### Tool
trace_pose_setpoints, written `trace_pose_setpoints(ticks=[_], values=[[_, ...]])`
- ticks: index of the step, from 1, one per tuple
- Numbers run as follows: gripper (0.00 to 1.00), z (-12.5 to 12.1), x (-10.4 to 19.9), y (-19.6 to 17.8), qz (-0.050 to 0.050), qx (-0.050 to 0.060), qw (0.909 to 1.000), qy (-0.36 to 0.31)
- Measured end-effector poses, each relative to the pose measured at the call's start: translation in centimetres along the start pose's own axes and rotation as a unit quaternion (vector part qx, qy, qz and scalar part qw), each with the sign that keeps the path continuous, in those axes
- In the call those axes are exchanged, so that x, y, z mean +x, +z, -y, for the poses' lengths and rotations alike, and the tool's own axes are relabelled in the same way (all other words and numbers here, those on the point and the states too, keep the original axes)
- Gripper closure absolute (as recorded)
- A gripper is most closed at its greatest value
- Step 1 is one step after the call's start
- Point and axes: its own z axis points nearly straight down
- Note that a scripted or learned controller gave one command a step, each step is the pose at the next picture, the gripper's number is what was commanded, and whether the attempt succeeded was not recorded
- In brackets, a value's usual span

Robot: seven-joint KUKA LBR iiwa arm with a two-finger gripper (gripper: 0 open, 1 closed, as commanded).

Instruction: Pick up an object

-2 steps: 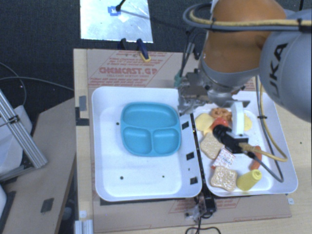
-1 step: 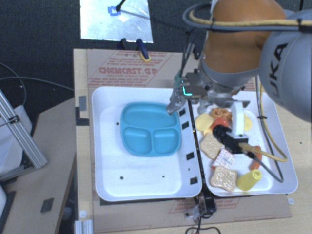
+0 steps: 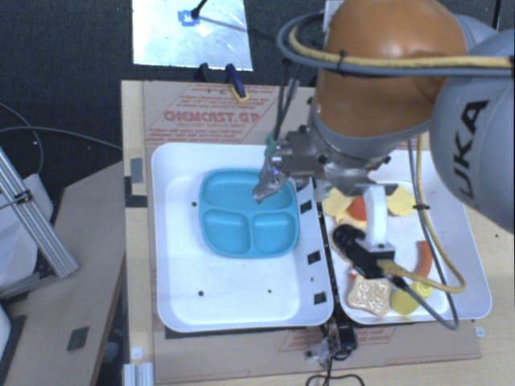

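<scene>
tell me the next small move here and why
Probably lower straight down a little. The gripper hangs over the back rim of the blue divided plate in the left bin, with nothing visibly held; that rim looks like the nearest graspable edge, though contact height is unclear from this slant.

The arm (image 3: 402,79) covers the far part of the right bin (image 3: 471,240), so whatever lies under its orange band and grey wrist is hidden. The yellow and red pieces (image 3: 354,207) beside the wrist are partly covered, and their shapes cannot be told. A white block (image 3: 375,219) and black part (image 3: 362,252) hide more of that bin's floor. The gripper (image 3: 268,185) is blurred over the blue tray (image 3: 249,214), and the state of its tip cannot be told. The arm is cut off by the right edge. A metal frame (image 3: 28,215) is cut off at the left edge.
</scene>
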Motion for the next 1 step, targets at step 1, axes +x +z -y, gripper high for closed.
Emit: trace_pose_setpoints(ticks=[1], values=[[1.00, -0.22, -0.28, -0.94, 0.001, -0.001, 1.0000, 0.000]])
